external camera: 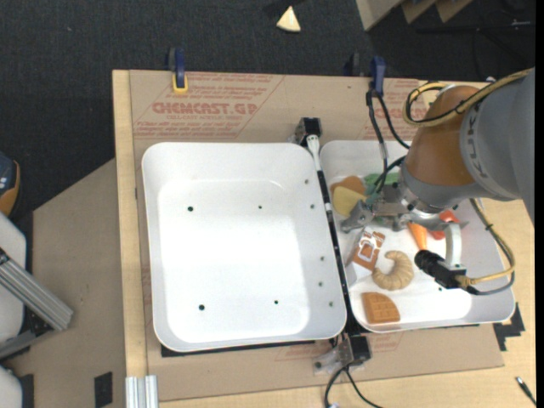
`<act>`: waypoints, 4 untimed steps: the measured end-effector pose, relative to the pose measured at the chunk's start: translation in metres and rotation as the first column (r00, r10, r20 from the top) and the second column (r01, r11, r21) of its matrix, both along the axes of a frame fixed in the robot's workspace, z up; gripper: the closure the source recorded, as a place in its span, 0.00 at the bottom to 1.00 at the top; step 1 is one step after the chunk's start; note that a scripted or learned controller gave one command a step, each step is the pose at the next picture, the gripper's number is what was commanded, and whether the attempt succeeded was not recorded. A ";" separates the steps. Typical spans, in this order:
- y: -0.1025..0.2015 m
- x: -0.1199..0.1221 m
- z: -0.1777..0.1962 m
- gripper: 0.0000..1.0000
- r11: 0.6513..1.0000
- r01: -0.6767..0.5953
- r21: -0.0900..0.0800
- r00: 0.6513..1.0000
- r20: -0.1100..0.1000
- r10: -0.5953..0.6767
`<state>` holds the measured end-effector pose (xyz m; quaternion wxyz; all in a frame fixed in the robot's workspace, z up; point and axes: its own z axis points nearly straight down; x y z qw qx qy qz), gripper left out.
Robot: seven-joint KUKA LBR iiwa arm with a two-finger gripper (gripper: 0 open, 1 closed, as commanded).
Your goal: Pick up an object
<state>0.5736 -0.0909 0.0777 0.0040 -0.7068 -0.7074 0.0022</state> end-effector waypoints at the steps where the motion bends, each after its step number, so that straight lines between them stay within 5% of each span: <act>1: -0.002 0.002 0.018 1.00 1.000 0.002 -0.003 1.000 0.011 -0.002; 2: 0.011 0.078 0.114 1.00 1.000 -0.003 -0.005 1.000 0.025 0.003; 3: 0.076 0.096 0.243 1.00 1.000 -0.008 -0.002 1.000 0.027 0.008; 4: 0.062 0.086 0.264 1.00 1.000 0.001 -0.004 1.000 0.015 -0.001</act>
